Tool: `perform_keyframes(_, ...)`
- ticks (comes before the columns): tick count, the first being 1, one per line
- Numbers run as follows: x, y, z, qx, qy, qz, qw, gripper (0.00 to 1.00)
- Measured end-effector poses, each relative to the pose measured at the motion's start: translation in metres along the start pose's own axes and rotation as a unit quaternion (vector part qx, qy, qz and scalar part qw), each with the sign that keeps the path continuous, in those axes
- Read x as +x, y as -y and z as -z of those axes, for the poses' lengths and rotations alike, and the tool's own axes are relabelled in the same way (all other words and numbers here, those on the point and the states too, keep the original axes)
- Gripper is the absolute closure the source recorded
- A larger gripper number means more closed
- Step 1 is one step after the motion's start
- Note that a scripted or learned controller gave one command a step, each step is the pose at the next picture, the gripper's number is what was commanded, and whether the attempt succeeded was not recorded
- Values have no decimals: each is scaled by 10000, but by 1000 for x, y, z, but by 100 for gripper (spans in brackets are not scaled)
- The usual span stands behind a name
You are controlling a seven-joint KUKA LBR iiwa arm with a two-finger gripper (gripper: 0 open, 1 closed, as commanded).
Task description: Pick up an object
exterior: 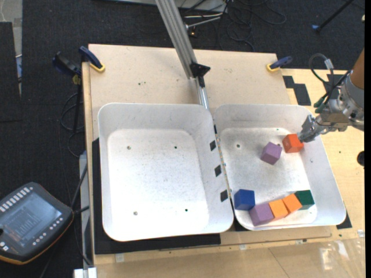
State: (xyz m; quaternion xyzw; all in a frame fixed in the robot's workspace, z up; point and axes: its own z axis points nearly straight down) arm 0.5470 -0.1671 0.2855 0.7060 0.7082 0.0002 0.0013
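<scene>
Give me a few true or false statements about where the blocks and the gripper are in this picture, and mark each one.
1. All blocks lie in the right bin. True.
2. The gripper is over the left bin. False: it is at the right bin's far right side, beside the orange block.
3. The blue block sits at the near edge. True.
4. A purple block is stacked on the green block. False: it lies alone, mid-bin.

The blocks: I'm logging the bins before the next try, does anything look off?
Nothing stands out. All six blocks sit inside the right bin, four lined up along its near wall. The claw is beside the orange block.
</scene>
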Motion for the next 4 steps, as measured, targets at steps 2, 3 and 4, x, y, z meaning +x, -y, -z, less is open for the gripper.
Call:
perform_keyframes(2,105,1,-15,9,-14,27,10000,100)
perform_keyframes(3,155,-2,-35,23,-14,25,10000,100)
perform_keyframes(4,208,-9,-31,6,-14,28,10000,100)
